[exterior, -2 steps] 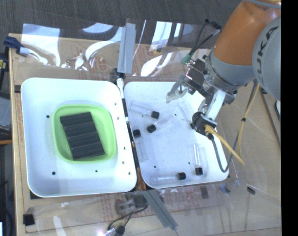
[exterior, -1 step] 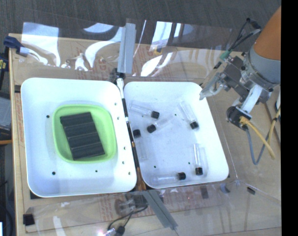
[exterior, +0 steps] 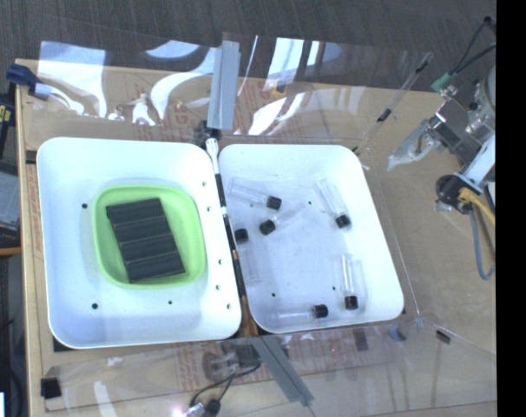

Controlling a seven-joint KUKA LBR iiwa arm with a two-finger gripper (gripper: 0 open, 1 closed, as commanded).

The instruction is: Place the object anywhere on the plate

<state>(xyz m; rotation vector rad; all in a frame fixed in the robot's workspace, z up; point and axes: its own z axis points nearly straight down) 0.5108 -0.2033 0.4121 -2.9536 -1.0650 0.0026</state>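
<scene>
A lime-green plate (exterior: 190,217) sits in the left white bin (exterior: 63,302). A dark ribbed rectangular block (exterior: 144,239) lies flat on the plate, covering most of its middle. Several clear plastic tubes with black caps lie scattered in the right white bin (exterior: 380,233), among them one near the back (exterior: 332,198), one at the right (exterior: 350,274) and one along the front wall (exterior: 296,317). My gripper (exterior: 414,151) hangs outside the bins, beyond the right bin's far right corner, over the bench. Nothing shows in it.
The arm's wrist and cabling (exterior: 467,155) sit at the right edge. A grey bar (exterior: 221,85) stands behind the gap between the bins. Clear plastic sheeting with glare covers the bench around the bins.
</scene>
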